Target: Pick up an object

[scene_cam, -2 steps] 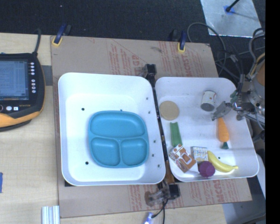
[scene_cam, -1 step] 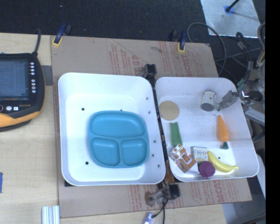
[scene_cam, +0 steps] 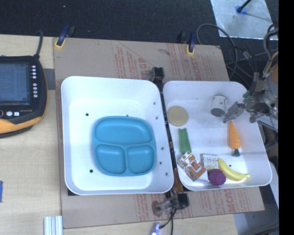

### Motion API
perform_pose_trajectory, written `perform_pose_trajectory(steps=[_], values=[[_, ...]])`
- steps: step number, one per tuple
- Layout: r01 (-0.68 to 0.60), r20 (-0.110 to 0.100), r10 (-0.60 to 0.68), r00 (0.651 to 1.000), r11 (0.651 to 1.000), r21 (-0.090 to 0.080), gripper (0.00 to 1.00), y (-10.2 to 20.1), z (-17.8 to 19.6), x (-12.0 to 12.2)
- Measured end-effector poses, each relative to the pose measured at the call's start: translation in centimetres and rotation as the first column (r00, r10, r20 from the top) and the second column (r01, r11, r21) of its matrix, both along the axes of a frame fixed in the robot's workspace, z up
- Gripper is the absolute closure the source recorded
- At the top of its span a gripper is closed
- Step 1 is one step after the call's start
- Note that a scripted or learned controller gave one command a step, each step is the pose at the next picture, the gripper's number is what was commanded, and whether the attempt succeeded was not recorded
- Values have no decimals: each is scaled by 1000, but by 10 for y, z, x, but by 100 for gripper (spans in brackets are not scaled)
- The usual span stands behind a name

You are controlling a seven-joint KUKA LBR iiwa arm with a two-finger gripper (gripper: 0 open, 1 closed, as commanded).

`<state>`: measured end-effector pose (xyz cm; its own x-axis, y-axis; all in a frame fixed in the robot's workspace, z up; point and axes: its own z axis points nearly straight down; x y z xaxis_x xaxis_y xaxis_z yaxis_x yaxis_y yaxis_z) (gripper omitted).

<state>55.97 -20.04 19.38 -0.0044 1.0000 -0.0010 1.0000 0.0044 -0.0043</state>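
My gripper [scene_cam: 245,113] hangs at the right bin's [scene_cam: 196,89] right side, its fingers [scene_cam: 232,113] spread open with nothing between them. Just below it lies an orange carrot [scene_cam: 233,136]. A small grey cup [scene_cam: 218,105] lies on its side just left of the fingers. Further left in the bin are a tan disc [scene_cam: 177,115] and a green stick [scene_cam: 185,140]. Along the bin's front sit a red-and-white packet [scene_cam: 191,164], a small yellow box [scene_cam: 209,159], a purple ball [scene_cam: 216,176] and a banana [scene_cam: 233,172].
The left bin [scene_cam: 78,102] holds a blue divided plate [scene_cam: 123,145]. A control pendant [scene_cam: 12,89] lies on the bench at far left. Cables [scene_cam: 220,38] run behind the right bin. Clamps [scene_cam: 191,42] hold the cardboard's back edge.
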Motion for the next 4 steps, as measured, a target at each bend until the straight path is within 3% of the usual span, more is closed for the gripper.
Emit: perform_pose_trajectory(steps=[1, 2, 3, 4], values=[[0, 3, 0, 1000, 1000, 1, 0, -12, 41, 12], [-1, 0, 1, 1000, 1000, 0, 0, -2, 32, 0], [-1, -1, 1, 1000, 1000, 0, 0, -8, -18, 10], [0, 3, 0, 1000, 1000, 2, 0, 23, 22, 22]])
